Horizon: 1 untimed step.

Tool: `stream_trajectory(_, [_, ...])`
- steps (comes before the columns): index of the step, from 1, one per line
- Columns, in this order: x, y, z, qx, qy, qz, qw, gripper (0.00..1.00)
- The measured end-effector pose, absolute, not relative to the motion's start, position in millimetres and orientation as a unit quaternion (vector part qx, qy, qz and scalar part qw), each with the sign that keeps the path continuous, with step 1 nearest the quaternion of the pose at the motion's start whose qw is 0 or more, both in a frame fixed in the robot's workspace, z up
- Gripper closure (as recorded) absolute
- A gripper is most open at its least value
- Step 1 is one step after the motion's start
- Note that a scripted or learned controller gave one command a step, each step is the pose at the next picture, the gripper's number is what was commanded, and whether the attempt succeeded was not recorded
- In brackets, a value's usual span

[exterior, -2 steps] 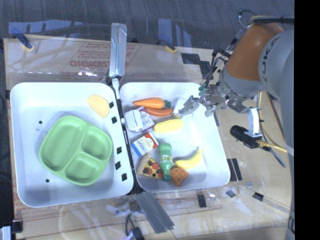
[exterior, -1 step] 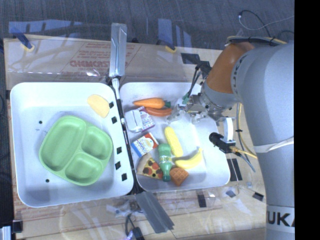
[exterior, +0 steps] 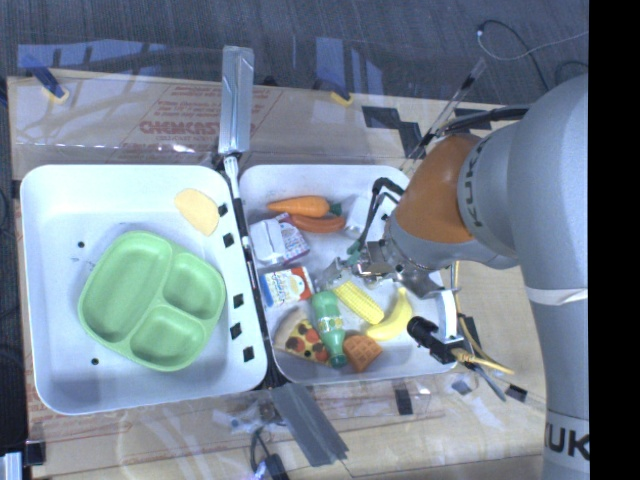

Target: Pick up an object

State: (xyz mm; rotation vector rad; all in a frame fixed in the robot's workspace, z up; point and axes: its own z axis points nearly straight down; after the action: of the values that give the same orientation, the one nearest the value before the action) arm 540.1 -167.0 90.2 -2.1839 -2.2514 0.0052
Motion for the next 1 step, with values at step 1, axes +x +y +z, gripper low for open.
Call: stream_trajectory(1, [540.1, -167.6, 97.9, -0.694, -0.720, 0.0036, 0.003, 1.00])
